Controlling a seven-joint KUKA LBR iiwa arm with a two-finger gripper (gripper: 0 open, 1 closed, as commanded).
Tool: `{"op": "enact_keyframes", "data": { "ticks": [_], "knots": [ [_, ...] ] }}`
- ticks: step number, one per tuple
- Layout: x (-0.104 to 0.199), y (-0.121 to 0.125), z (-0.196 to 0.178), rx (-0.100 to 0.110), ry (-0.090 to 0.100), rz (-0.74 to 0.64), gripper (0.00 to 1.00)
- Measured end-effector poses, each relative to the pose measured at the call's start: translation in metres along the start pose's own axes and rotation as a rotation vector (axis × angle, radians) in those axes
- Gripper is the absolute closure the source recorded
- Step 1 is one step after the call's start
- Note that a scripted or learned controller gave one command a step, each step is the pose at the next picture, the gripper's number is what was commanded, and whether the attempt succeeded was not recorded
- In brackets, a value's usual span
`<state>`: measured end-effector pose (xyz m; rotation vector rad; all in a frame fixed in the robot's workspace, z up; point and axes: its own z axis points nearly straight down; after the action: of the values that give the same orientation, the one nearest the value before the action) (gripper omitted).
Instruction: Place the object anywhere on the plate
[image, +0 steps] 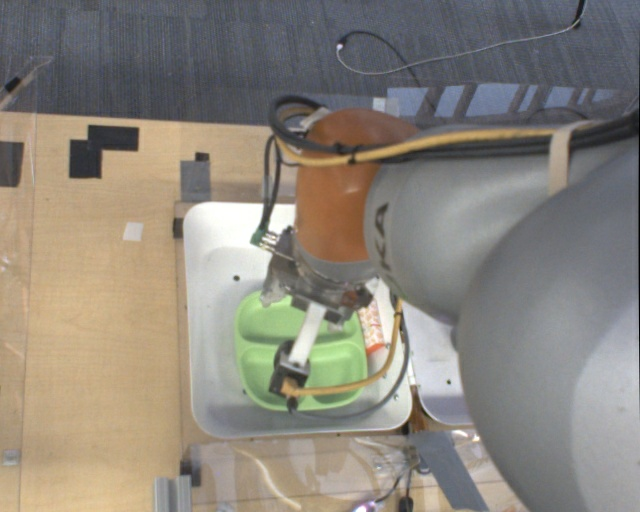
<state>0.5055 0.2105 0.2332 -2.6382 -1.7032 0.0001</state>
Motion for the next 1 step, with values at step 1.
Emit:
{"op": "enact_keyframes", "data": {
  "ticks": [1],
  "knots": [
    [-0.0024, 0.051, -0.1226, -0.003, 0.002, 0.2, 0.0]
  ]
}}
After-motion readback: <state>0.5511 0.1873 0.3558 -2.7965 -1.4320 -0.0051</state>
